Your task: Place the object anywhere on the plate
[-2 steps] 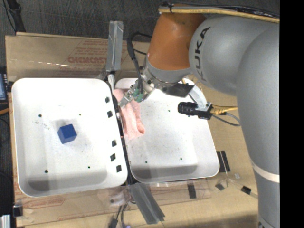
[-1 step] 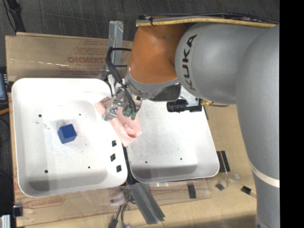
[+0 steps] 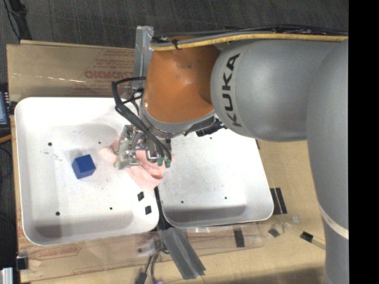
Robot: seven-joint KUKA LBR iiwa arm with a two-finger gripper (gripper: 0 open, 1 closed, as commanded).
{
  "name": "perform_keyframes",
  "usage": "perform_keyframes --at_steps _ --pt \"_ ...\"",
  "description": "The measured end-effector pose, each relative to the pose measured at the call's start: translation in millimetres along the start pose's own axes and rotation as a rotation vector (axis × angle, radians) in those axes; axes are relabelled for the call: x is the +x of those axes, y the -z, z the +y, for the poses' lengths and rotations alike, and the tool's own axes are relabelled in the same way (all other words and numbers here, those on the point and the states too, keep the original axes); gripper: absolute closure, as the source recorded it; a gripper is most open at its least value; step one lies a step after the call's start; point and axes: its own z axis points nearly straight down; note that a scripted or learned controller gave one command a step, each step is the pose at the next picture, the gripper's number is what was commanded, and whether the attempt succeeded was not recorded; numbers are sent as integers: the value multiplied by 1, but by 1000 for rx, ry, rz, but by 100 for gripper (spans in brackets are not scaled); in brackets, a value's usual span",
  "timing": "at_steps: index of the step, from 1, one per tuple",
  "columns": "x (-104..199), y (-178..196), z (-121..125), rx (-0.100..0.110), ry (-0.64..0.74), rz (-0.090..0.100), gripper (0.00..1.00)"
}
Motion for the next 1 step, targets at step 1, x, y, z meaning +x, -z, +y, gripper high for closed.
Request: perform_keyframes --at_steps 1 --pt "19 0 36 0 45 0 100"
